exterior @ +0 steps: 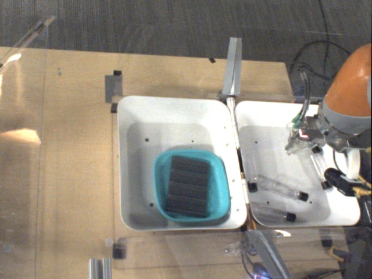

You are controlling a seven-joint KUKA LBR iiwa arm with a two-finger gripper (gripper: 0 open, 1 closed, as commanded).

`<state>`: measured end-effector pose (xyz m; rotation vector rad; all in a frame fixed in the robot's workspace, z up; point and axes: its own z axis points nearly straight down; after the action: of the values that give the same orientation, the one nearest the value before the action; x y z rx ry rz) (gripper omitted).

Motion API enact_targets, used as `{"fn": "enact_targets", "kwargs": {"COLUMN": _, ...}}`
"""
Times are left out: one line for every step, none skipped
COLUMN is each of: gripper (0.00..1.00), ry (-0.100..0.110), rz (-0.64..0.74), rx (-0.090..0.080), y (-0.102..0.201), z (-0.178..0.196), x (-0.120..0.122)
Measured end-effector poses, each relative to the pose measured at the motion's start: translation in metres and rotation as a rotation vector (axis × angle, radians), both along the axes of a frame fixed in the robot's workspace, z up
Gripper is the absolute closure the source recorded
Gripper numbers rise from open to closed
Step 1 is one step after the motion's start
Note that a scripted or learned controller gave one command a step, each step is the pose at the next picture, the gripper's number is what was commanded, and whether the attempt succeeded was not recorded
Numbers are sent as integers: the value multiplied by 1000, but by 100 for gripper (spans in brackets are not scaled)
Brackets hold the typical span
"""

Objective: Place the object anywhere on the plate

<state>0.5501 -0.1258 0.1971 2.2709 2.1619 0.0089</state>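
I see the dark grey ribbed rectangular block (188,185) already lying on the square turquoise plastic plate (220,179), in the lower middle of the frame, inside the left-hand shallow white bin (131,173). Its long axis runs nearly up and down the frame, tipped slightly to the right at the top, and it sits well inside the plate's raised rim on all sides, so I judge the placing done or as good as done. My hand (299,137) hangs at the right of the frame, over the upper part of the right-hand white bin (264,112), below the grey arm with its orange band (350,83). From the hand the block lies to the left and lower in the frame, across the double wall where the two bins meet, well apart. I cannot tell whether the hand is wide or narrow; its tip is small and blurred against the white, and I see nothing between it. In the right bin lie some clear tube-like pieces with black ends (278,186), near the lower wall. The wooden counter (64,173) is open to the left. Any move leftward must clear the shared bin wall and the upright grey post (232,68) above it.
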Motion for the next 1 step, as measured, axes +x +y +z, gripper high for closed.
{"fn": "enact_targets", "kwargs": {"gripper": 100, "ry": -4, "rz": 97, "rx": -5, "y": -51, "z": 151, "x": 24}}
